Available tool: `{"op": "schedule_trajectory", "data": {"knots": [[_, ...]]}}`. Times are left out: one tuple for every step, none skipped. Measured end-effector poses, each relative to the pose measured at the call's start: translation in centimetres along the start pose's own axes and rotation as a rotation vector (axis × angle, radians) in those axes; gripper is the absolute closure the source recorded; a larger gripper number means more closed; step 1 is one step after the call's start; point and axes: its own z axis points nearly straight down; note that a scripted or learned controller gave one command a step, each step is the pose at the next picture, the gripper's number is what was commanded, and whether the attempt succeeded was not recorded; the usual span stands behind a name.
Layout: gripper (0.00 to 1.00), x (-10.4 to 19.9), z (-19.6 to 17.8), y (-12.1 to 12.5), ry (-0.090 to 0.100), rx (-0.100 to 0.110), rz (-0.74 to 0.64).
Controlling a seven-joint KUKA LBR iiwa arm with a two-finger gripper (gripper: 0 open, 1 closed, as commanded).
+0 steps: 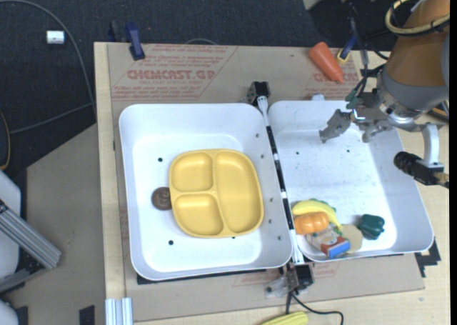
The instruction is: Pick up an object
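Left bin: a yellow divided plate lies flat across the middle, with a small brown disc tucked against its left edge. The plate covers most of the floor, leaving a band of bare white toward each wall; its low, broad form probably offers little for two fingers to close on.

Right bin: the candidate objects are gathered in the corner nearest the table's front edge, beside the divider shared with the left bin. A yellow piece and an orange piece lie on a small white dish, touching one another, with a red-and-blue item just beside them. A dark green piece sits apart to the right, with free floor around it, and is judged the easiest to reach without the walls or neighbours interfering.

The back half of the right bin is bare. The end effector hangs above it, near the back wall and well apart from the cluster; its fingers look slightly parted and hold nothing. No pick has yet been made. An orange object rests on the table behind the right bin.
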Motion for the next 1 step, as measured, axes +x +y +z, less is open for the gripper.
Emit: {"op": "schedule_trajectory", "data": {"knots": [[0.0,-0.97,12.44,-9.74,0.0,0.001,0.001]]}}
